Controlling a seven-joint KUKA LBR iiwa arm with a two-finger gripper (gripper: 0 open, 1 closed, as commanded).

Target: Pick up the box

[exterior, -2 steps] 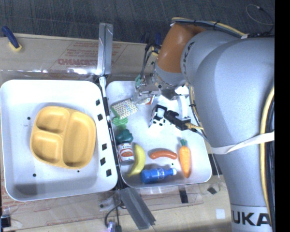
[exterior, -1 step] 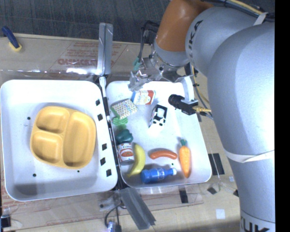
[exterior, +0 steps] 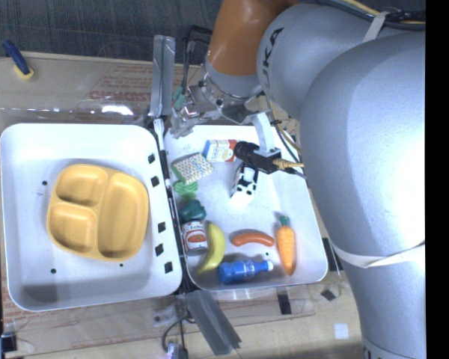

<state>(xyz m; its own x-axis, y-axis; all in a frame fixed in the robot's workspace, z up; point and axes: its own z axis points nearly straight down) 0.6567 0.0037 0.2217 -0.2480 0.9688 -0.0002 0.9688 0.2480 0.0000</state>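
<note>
Gripper (exterior: 185, 118) hangs over the right bin's (exterior: 307, 204) far left corner, box (exterior: 219, 150) just beside it toward the bin's middle
Whether the gripper is open or closed I cannot tell; nothing shows in its grasp. The box lies flat near the bin's far edge, long axis running roughly along that edge, a green-patterned packet (exterior: 192, 169) close on its near-left side. Judged from this, the coming move is a short shift along the far edge, then down

yellow tray (exterior: 97, 209), orange carrot (exterior: 286, 248), blue bottle (exterior: 243, 270), white bins (exterior: 22, 275)
</note>
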